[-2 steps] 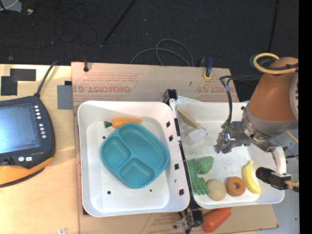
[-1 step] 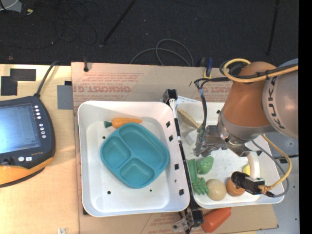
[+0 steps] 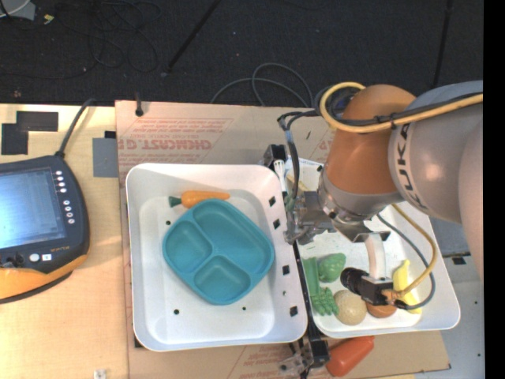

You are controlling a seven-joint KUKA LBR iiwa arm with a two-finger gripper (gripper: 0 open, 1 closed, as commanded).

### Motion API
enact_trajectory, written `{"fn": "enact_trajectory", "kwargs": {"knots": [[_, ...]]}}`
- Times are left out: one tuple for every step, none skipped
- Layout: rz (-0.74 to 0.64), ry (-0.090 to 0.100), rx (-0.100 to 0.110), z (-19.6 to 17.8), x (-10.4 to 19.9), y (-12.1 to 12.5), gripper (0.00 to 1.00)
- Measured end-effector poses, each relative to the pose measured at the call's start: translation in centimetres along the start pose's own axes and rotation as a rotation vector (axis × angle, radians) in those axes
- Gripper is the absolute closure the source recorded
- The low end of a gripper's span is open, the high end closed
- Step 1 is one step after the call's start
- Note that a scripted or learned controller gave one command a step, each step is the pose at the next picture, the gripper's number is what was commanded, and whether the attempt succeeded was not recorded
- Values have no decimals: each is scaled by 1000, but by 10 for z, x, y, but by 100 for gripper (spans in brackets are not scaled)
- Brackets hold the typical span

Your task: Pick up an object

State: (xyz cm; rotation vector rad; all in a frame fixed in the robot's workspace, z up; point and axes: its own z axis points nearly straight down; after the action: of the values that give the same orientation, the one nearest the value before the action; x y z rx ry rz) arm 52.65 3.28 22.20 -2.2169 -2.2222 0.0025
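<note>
dark cabled floor lies behind the bench (image 3: 71,290), where the gripper (image 3: 304,226), whose state i cannot tell, hangs at the right bin's (image 3: 442,306) left wall, green toy (image 3: 331,265) just below-right.

A teach pendant (image 3: 35,212) with a lit screen and an orange underside is being seen lying on the wooden tabletop (image 3: 102,322) at the far left. A flattened cardboard sheet (image 3: 197,136) with printed lettering is being seen lying under the two bins, its upper part left bare. Black cables (image 3: 118,38) are being shown trailing across the dark floor (image 3: 237,22) beyond the bench. A grey patch (image 3: 103,155) is being seen just beside the cardboard's left edge, near the pendant's cable.
</note>
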Motion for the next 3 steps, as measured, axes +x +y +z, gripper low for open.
{"fn": "enact_trajectory", "kwargs": {"knots": [[-3, 0, 0, -34, 74, -43, 100], [0, -1, 1, -33, 72, -42, 0], [-1, -1, 5, -42, 72, -41, 100]]}}
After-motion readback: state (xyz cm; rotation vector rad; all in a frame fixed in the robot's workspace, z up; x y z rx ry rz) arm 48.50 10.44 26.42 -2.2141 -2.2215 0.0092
